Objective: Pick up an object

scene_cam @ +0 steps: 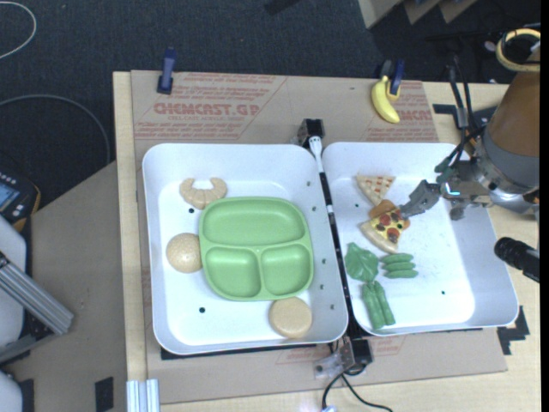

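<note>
The grey arm with its orange band reaches in from the right over the right bin. Its gripper hangs above the upper middle of that bin. Just to its lower left lies a pizza slice with toppings, close to the gripper's tip. A plainer pizza slice lies above that one. Lower in the bin are a green leafy piece, green bean pods and a green stalk. I see nothing held in the gripper.
The left bin holds a green divided tray, a bitten bagel, a round cookie and a bun. A banana and a blue clamp sit on the bench behind the bins.
</note>
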Controlling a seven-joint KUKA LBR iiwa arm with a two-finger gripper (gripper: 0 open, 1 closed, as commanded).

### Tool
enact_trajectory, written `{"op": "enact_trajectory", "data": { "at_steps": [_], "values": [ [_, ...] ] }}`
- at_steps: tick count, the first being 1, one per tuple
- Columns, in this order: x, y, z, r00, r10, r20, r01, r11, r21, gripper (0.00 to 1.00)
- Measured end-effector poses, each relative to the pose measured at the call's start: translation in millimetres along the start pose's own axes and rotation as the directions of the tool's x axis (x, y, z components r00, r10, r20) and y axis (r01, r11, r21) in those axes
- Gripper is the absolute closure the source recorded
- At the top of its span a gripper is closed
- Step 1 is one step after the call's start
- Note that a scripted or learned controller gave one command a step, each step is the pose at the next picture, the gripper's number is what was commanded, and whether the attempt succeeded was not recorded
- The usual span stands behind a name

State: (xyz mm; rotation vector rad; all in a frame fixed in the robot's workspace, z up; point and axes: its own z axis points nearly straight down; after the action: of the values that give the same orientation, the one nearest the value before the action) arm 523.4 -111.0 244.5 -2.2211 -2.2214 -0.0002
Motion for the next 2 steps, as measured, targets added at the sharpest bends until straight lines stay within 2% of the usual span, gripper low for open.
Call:
{"op": "enact_trajectory", "data": {
  "at_steps": [1,2],
  "values": [
    [-17,20,152,1.000,0.002,-0.002,-0.002,1.000,0.014,0.00],
    [6,42,161,1.000,-0.003,0.000,0.003,1.000,-0.001,0.00]
  ]
}}
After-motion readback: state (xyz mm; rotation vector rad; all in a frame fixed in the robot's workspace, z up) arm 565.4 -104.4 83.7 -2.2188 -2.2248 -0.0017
